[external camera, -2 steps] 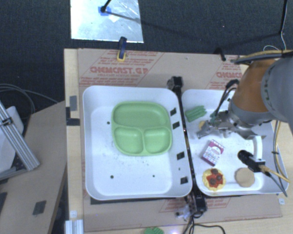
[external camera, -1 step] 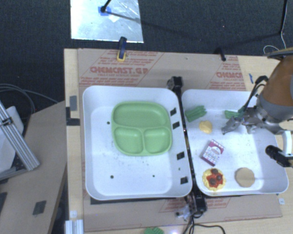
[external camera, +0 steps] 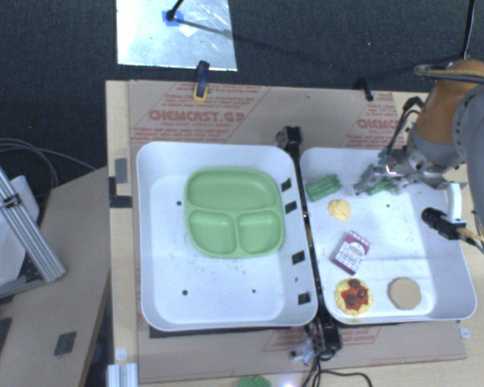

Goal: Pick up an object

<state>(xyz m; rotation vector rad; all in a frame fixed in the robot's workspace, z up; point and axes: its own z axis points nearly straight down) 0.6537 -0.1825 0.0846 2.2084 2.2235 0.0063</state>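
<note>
My gripper (external camera: 381,177) is low over the back of the right bin (external camera: 456,256), reaching in from the right. A small green piece (external camera: 376,188) lies right at its tip, partly hidden by it; whether it is gripped I cannot tell. To the left of it lies a green ridged object (external camera: 323,187). A yellow lump (external camera: 339,209) sits just in front of that. A pink-and-white packet (external camera: 351,252) lies mid-bin. A round toy pizza (external camera: 353,295) and a tan cookie (external camera: 404,293) rest near the front wall.
The left bin (external camera: 157,297) holds a green divided plate (external camera: 232,212). A black divider with clips (external camera: 300,224) runs between the bins. A black-and-white part (external camera: 442,220) sticks in over the right bin's right side. The grey arm (external camera: 468,119) looms at the right.
</note>
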